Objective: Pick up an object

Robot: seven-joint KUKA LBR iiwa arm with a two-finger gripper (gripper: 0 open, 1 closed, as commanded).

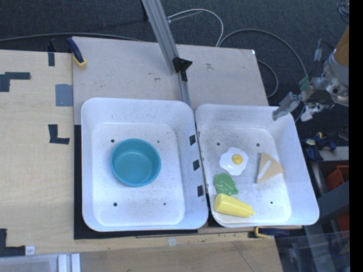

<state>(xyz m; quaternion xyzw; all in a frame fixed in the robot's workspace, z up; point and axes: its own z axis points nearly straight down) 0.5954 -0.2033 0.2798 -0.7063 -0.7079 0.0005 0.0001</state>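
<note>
Worktop (pixel 142 67) of pale board, carrying two shallow white bins side by side. Left bin (pixel 93 208) holding a blue bowl (pixel 135 162), upright, near the bin's middle. Right bin (pixel 295 208) holding four small toy foods, all lying on its floor: yellow corn cob (pixel 232 206) nearest the front edge, tilted, just beside and touching a green leafy piece (pixel 225 183) behind it; fried egg (pixel 234 161), white with yellow yolk, near the bin's centre; cheese wedge (pixel 268 168) to the right of the egg, apart from it. Metal pole (pixel 164 33) slanting down from the top edge to the gap between the bins. Yellow-and-blue clamp (pixel 76 52) at the worktop's far left corner. Gripper (pixel 296 103) at the right bin's far right rim, above the corner, well apart from every toy. Fingers (pixel 282 110) seen spread apart with nothing between them.
</note>
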